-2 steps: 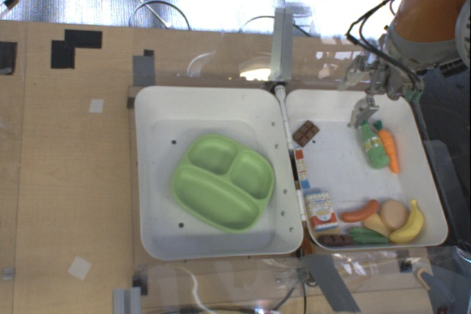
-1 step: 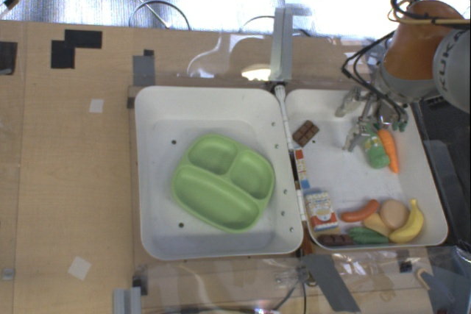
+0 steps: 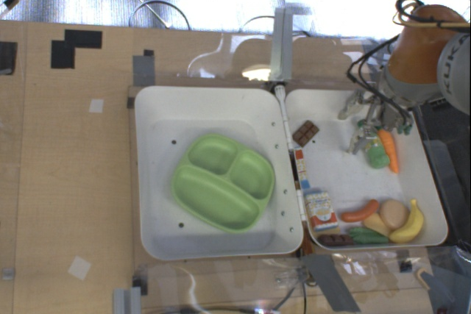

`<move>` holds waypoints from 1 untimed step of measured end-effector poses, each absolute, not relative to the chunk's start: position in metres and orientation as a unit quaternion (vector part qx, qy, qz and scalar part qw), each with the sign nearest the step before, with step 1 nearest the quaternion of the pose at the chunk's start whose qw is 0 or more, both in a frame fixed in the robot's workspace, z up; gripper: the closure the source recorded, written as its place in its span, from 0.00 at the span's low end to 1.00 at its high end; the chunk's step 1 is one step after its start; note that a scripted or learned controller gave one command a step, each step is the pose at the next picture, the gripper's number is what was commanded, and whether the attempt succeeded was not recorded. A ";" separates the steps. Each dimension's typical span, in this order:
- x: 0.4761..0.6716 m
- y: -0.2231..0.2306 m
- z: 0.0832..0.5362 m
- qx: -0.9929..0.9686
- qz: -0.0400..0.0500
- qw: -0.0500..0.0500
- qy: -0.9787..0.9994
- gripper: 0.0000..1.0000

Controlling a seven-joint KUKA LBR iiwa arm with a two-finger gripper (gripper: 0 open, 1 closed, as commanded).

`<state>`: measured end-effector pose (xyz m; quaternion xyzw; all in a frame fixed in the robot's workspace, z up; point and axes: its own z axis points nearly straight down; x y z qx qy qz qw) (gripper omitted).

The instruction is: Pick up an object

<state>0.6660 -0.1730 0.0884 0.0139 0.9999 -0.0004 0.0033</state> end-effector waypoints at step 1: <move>0.634 -0.168 0.088 0.002 -0.001 0.005 1.000 0.00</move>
